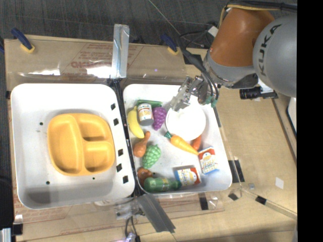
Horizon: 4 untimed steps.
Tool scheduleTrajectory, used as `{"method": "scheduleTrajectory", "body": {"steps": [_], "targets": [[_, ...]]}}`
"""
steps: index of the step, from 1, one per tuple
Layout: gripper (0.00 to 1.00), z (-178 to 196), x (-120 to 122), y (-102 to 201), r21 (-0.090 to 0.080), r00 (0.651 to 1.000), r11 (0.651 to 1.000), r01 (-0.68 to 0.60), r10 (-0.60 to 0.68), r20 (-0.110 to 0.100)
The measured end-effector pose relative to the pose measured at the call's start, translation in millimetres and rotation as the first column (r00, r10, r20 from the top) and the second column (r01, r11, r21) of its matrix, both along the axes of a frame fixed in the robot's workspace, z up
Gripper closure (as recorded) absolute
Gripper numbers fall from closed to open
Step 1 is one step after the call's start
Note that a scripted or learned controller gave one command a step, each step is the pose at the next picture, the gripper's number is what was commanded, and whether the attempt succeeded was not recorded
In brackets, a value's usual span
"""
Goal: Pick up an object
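Camera view showed two white bins side by side, the left bin holding a yellow tray with compartments. The right bin held the toy food: a banana against its left wall, a small can just beside it, purple grapes next to the can, and a white plate toward the far right. A carrot lay at the plate's near edge, with green grapes and a drumstick to its left. Along the near wall sat a green bottle, another can and a small carton. The arm reached in from the right, its gripper above the plate's far edge, near the purple grapes. Its fingers appeared spread apart, with nothing between them.
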State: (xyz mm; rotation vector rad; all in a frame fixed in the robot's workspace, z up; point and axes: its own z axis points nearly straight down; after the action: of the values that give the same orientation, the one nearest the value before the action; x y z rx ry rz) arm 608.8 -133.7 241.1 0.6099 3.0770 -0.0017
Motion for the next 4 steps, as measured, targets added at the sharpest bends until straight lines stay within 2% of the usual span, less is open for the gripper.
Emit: {"method": "scheduleTrajectory", "body": {"steps": [3, 4], "targets": [[1.0, 33, 3, 2, -0.005, 1.0, 1.0, -0.015, 0.015, 0.01], [1.0, -16, -65, -15, 0.002, 0.995, 0.995, -0.096, 0.096, -0.006]]}}
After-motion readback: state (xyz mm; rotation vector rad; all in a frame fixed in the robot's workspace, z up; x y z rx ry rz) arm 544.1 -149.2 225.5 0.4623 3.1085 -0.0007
